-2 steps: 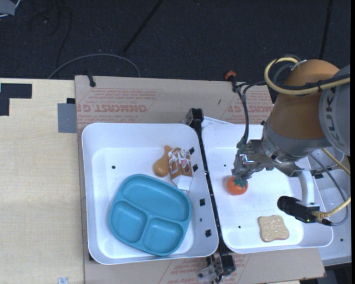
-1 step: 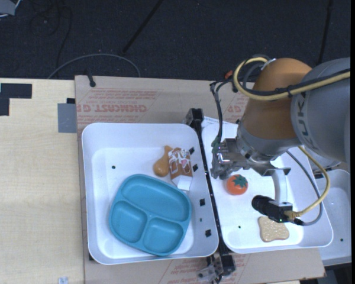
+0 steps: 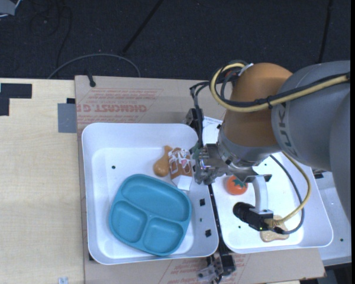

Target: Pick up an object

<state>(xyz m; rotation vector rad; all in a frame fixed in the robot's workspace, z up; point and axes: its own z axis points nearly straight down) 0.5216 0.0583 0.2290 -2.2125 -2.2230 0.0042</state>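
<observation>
A brown gingerbread-man toy (image 3: 168, 162) with white icing lies at the upper right of the left bin (image 3: 97, 158). My gripper (image 3: 200, 165) hangs low over the divider between the two bins, right against the toy's right side. The wrist hides the fingertips, and nothing can be seen held between them. A blue divided plate (image 3: 149, 213) lies flat in the lower half of the left bin, just below and left of the toy. A small orange-red tomato-like toy (image 3: 236, 185) sits in the right bin (image 3: 319, 229), just right of the gripper.
A small tan object (image 3: 273, 236) lies near the front of the right bin. The arm's grey and orange body covers the upper part of the right bin. A cardboard sheet (image 3: 130, 102) lies under both bins, with wooden bench to the left.
</observation>
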